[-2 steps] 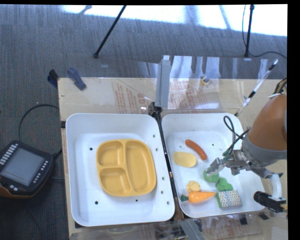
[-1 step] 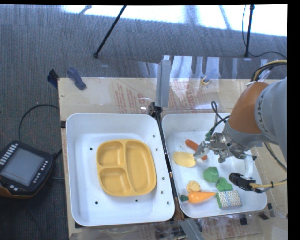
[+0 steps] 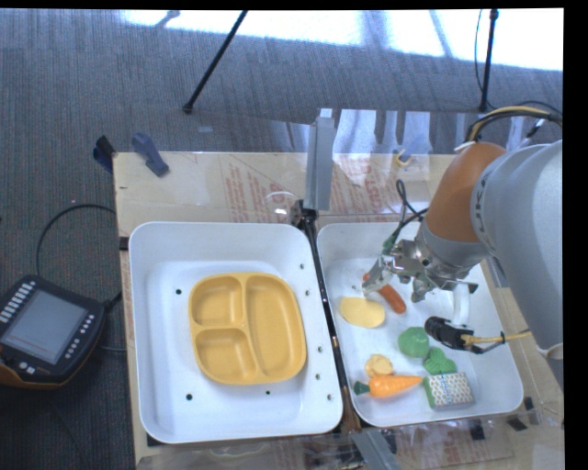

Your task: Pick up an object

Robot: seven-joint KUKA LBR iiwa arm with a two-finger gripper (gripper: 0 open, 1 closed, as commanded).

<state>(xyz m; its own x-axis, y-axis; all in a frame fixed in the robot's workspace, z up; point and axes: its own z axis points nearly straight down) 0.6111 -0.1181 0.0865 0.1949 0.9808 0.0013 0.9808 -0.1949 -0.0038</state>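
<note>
Tool [image 3: 384, 278] over small orange-red sausage-shaped piece [image 3: 393, 298], right bin [image 3: 511, 367].

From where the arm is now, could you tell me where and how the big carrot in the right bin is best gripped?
Grip the big carrot across its thick orange middle, coming straight down. It lies flat and lengthwise near the right bin front wall, green top left, so the fingers should close across its width. The yellow piece behind sits close.

The scene is evenly lit from above, the far floor [image 3: 303, 27] is washed out by glare, and slight softness is seen throughout.
</note>
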